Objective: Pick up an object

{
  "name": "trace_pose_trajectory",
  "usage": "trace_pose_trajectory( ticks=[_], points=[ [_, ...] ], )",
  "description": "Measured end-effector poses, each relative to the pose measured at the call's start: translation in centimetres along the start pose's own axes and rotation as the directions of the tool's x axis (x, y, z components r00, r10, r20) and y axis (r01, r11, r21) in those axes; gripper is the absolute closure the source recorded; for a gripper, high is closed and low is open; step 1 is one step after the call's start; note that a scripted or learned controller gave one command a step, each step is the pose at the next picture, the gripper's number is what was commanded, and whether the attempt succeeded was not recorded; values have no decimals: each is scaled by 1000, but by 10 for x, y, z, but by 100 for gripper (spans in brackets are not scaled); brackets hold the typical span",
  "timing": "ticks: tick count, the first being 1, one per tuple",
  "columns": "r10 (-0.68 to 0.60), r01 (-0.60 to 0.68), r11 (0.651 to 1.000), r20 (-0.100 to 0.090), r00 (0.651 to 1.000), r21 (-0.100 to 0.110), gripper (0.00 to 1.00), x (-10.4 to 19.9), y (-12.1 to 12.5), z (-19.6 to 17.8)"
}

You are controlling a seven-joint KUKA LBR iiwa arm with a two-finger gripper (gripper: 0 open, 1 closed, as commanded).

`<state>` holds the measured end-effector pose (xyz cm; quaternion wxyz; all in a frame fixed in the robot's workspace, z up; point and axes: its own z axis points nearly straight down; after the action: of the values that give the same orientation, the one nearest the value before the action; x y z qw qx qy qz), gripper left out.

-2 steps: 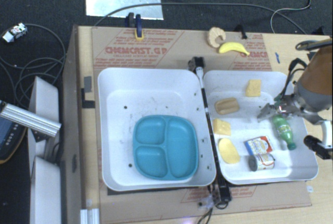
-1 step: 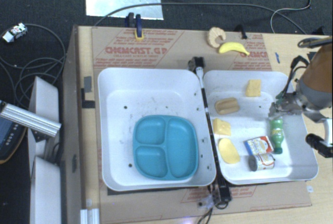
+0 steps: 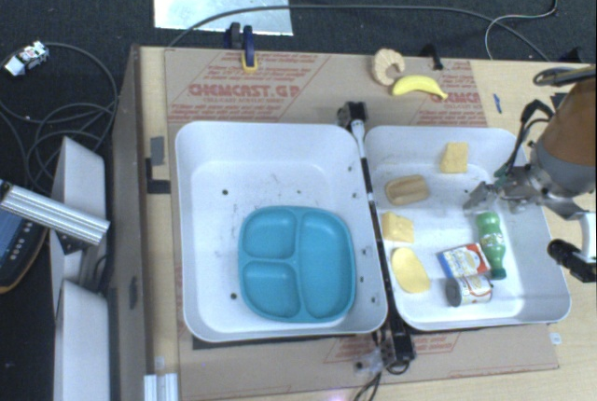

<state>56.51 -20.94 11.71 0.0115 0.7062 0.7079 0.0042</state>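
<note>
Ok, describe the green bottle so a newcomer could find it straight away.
Look at the right bin, the one holding the small food items rather than the blue divided plate. Near its right wall lies the green bottle, just below the gripper and touching the can at its lower left. It is the bin's one green item; its neighbours are yellow or tan.

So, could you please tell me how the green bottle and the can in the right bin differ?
The green bottle is slim, plain green with a white cap; the can is stubbier, with a red, white and blue label. The bottle lies nearly straight up the view; the can lies slanted. The bottle is nearer the gripper. Both lie on their sides, side by side.
</note>
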Motion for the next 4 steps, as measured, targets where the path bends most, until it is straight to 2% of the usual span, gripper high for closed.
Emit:
trace_pose_trajectory(
  ticks=[1,2,3,4],
  points=[
    [1,-1,1000,-10,1000,22,0,3,-14,33],
    [1,0,1000,-9,1000,19,100,3,-13,22],
    [-1,2,1000,-11,1000,22,100,71,-14,32],
    [-2,3,1000,-11,1000,17,100,132,33,-69]
  ],
)
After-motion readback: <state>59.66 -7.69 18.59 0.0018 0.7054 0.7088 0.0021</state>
